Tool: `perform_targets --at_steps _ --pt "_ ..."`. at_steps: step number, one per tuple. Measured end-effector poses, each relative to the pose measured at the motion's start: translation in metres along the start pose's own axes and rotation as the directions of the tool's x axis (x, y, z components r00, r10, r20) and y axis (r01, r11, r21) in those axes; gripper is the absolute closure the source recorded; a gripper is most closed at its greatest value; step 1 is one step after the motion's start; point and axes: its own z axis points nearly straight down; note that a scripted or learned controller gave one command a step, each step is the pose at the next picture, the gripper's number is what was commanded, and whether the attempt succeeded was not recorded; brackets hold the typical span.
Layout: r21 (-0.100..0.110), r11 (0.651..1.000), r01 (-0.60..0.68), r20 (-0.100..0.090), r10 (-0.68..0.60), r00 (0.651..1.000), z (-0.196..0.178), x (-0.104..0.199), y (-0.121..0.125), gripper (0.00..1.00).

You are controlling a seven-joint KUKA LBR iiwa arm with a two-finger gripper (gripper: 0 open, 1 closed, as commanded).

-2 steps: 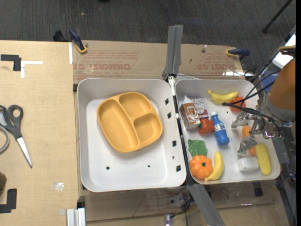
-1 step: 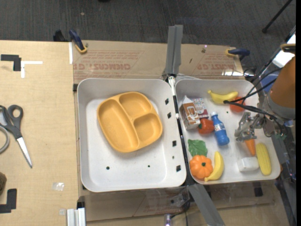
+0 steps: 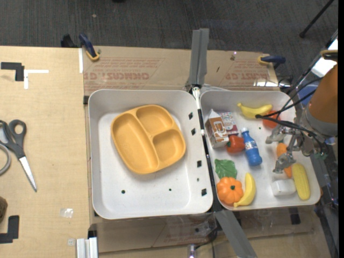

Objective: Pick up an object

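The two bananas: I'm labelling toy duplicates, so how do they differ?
The top banana lies nearly level by the bin's far wall; the bottom banana stands almost upright against the pumpkin. The top one touches nothing orange-round; the bottom one curves around the pumpkin. Both are yellow, in the right bin.

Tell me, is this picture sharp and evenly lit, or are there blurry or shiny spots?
In the camera view the light is soft and even, with faint shadows. The yellow plate and the blue bottle look sharp. The tool above the right bin looks slightly smeared, and the orange band at the frame's edge is soft. No strong glare on the white bins.
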Motion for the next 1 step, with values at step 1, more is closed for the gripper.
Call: perform_targets --at_steps 1 --pt "0.001 1.0 0.001 0.005 -0.001 1.0 -0.01 -0.0016 -0.0002 1.0"
